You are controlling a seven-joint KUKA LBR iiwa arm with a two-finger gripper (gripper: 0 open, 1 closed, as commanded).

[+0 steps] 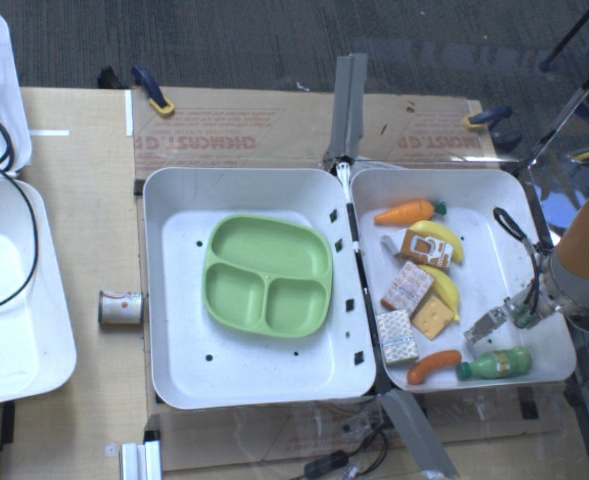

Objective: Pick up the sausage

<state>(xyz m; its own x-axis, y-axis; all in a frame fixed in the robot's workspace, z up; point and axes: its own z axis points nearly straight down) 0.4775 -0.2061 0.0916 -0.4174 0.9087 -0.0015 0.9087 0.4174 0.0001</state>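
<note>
Pincer [494, 320] hangs low over the right-hand bin [474, 180], reaching in from the right at the end of the grey arm [574, 268]; whether it is apart or together cannot be told, and nothing is seen gripped in it.

The sausage [434, 366] is a short, smooth, reddish-orange piece with rounded ends, slightly curved and lying flat near the front edge of the right bin. It sits to the left of the pincer and a little nearer the front rim, close by but apart from it.

A green bottle [495, 365] lies on its side just right of the sausage, almost end to end with it, below the pincer. Behind the sausage are a yellow cheese wedge [433, 317] and a small white box [396, 336]. Farther back lie a banana [442, 238], a carrot [407, 213] and another packet [407, 286].

The left bin [164, 298] holds a green divided plate [268, 275]. A small can [120, 308] lies on the surface [84, 128] left of that bin.
</note>
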